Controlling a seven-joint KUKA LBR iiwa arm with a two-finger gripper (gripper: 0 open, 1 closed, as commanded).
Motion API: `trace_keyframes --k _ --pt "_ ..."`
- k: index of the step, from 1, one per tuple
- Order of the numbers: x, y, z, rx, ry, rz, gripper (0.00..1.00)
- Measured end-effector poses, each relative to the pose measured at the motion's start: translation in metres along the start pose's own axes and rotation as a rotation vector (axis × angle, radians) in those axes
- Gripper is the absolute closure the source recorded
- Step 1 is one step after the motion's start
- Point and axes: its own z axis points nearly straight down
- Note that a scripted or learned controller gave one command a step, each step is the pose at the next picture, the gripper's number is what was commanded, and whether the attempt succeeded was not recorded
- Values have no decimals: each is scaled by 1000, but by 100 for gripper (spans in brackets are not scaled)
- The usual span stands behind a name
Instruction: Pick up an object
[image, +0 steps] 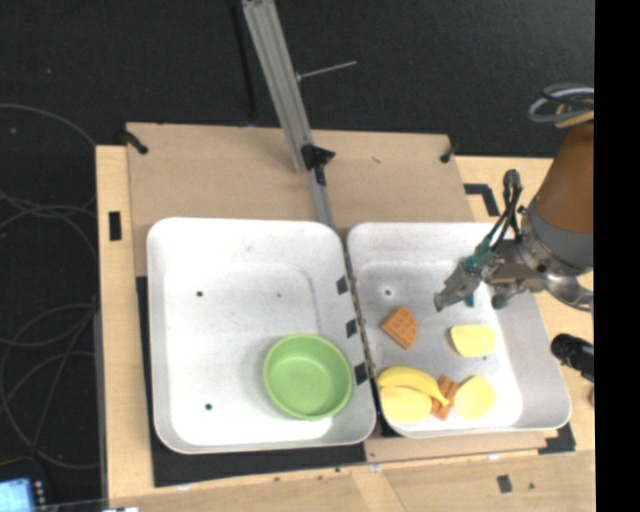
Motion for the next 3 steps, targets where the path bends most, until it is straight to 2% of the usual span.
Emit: trace_keyframes --k 1,2,3 --pt "0 0 0 0 0 2 0" --pt "-7 3 44 5 -2 5 0" --pt "-9 7 106 8 -1 5 0"
